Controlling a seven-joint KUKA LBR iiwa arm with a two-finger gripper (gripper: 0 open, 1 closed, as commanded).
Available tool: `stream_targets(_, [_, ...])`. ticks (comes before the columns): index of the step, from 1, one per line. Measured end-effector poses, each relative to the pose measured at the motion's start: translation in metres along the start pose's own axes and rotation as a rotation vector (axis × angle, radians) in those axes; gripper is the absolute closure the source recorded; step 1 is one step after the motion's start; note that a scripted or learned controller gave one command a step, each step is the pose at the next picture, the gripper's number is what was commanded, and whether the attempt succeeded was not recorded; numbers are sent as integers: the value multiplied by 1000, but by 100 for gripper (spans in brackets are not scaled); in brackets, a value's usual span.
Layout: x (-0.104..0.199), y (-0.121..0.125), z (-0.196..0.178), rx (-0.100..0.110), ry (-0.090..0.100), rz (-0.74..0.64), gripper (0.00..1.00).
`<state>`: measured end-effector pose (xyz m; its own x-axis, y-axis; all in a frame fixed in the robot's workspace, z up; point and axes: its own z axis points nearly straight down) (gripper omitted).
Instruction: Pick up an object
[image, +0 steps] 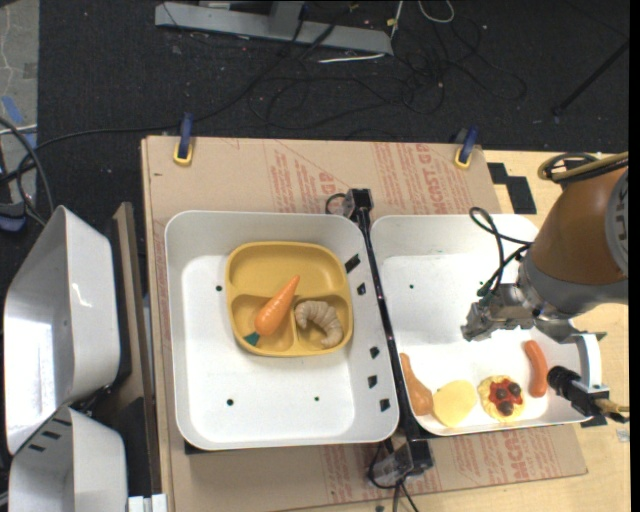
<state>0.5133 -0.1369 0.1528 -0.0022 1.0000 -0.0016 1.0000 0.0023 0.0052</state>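
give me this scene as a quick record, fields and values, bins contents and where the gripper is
left bin: yellow divided plate holding a carrot and a pale shrimp
right bin: along its near edge, an orange drumstick-shaped piece, a pale yellow disc, a small pizza-like piece, a red sausage
gripper: over the right bin, behind the food row, nothing seen between its fingers
arm: enters from the right, orange band above the wrist
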Motion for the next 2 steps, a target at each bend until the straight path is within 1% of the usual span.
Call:
stream_targets(1, [-1, 6, -63, -2, 0, -1, 100])
stream_targets(2, [-1, 7, -68, 4, 1, 0, 100])
